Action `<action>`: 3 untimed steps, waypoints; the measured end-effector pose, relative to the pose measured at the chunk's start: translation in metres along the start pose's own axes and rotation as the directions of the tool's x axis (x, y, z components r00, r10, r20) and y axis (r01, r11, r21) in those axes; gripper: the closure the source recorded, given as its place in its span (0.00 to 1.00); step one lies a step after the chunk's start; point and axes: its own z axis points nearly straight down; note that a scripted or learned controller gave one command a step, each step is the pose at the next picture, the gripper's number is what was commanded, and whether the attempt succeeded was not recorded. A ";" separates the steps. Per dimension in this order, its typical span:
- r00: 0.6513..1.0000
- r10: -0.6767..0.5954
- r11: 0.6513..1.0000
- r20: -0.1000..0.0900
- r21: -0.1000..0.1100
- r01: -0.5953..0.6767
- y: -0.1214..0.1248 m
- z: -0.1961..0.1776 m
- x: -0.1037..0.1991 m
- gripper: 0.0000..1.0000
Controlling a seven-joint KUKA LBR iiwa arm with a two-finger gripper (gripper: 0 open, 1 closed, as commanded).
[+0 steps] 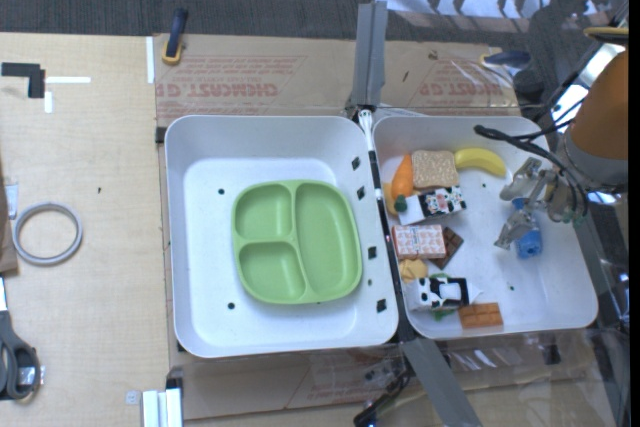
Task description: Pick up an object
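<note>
Gripper [522,213] over the right-hand white bin [560,300], right of frame centre, hanging from the grey arm with the orange band [608,120] that enters at the right edge. Metal fingers [512,233] point down and to the left; whether they are spread or closed cannot be told from this angle. A small blue object [529,244] lies on the bin floor just beside the fingertips, at their lower right; whether it sits between them or merely touches them cannot be judged.

Remaining toys crowd the left side of the same bin, well apart from the gripper. Toward the top lie a yellow banana [481,160], a tan bread slice [434,168] and an orange carrot [402,177]. Below these come a black-and-white piece [441,203], a pink patterned block [419,241] resting on a dark brown piece [452,244], and a small yellow item [412,268]. Nearest the lower rim sit a black-and-white cow figure [443,292] and an orange-brown brick [481,316].

Left-hand white bin [190,245], at frame centre, holds a green divided plate [297,241] with three compartments. On the wooden bench [80,335] at the left edge lies a grey tape roll [45,233].
</note>
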 end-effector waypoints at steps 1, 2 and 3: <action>1.000 -0.002 1.000 0.006 0.000 0.002 0.000 -0.011 -0.002 1.00; 1.000 -0.002 1.000 0.006 0.000 0.002 0.000 -0.011 -0.002 0.00; 0.998 0.070 0.998 -0.006 0.000 -0.070 -0.006 0.011 0.017 0.00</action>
